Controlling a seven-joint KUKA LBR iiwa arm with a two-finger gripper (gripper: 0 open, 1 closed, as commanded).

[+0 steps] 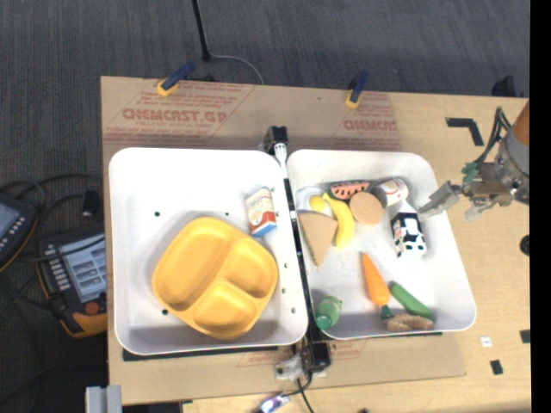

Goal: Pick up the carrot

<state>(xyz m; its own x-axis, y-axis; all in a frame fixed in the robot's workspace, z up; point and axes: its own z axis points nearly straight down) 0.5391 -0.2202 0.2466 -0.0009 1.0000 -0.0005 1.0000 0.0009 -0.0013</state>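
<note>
Carrot (374,280) lies on the floor of the right-hand white bin (448,269), its orange body angled with the tip pointing up toward a round tan disc (366,208). Just right of the carrot's lower end rests a green pepper-like piece (410,299), with a brown lumpy item (408,322) below that. Left of the carrot, against the bin's lower left corner, stands a green bottle-shaped toy (327,311). Up and to the carrot's left are a tan wedge (317,235) and a banana (341,219); above those sits a watermelon slice (349,189). A black-and-white cow-patterned carton (409,235) stands up and to the right of the carrot. The end effector (435,200) hangs over the bin's right rim, well apart from the carrot, pinching nothing; whether its fingers are spread or closed cannot be told. Far left of the carrot, the other bin (138,188) holds a yellow divided plate (215,275) and a small carton (261,210).
</note>
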